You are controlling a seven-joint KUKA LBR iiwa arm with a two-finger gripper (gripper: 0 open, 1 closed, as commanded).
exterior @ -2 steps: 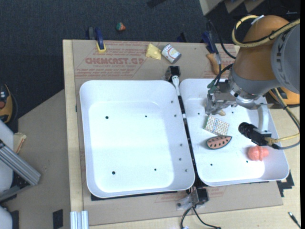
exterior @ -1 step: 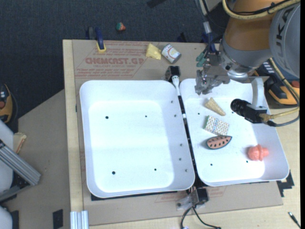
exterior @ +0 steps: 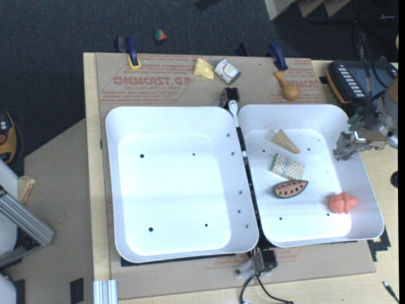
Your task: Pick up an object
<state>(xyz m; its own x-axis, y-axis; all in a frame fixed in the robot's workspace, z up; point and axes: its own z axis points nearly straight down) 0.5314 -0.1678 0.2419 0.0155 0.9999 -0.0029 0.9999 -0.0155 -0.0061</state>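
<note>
I see my gripper [exterior: 348, 145] at the right bin's [exterior: 316, 233] right rim; whether it's open, I can't tell. Nothing looks picked yet. Next I'd reach left over the pink lump [exterior: 342, 202] or wedge [exterior: 285, 140].

Two smooth, matt white plastic bins [exterior: 174, 182] sit on a brown cardboard-faced worktop [exterior: 158, 81] printed with red lettering, beside dark, rough carpet [exterior: 63, 18], while the metallic grey pincer [exterior: 354, 141] glints dully above a knobbly pink toy [exterior: 342, 202] and a glossy watermelon slice [exterior: 290, 189].
</note>
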